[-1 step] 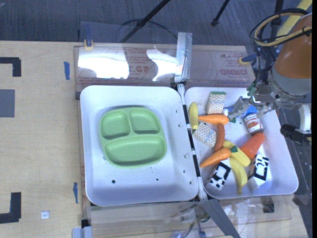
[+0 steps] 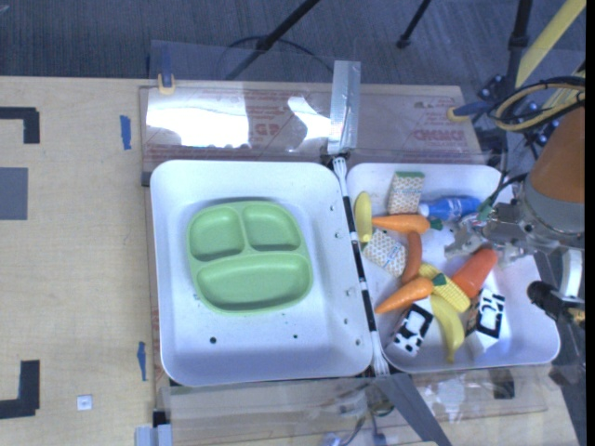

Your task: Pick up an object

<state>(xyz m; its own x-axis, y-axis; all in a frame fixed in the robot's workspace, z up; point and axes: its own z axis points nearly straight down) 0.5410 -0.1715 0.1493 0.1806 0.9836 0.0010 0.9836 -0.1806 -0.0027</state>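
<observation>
Bright, even overhead light across the bench. Strong white glare on the clear panel (image 2: pixel 232 119) well beyond the gripper (image 2: pixel 479 235), washing out its print. Shadows soft and short. Focus slightly soft overall; the arm (image 2: pixel 558 184) at the edge blurs most.

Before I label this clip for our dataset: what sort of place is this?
Probably a robotics lab bench rather than a kitchen: two white bins taped to a wooden bench, toy carrots and bananas piled in one, tripod legs on grey carpet behind.
</observation>
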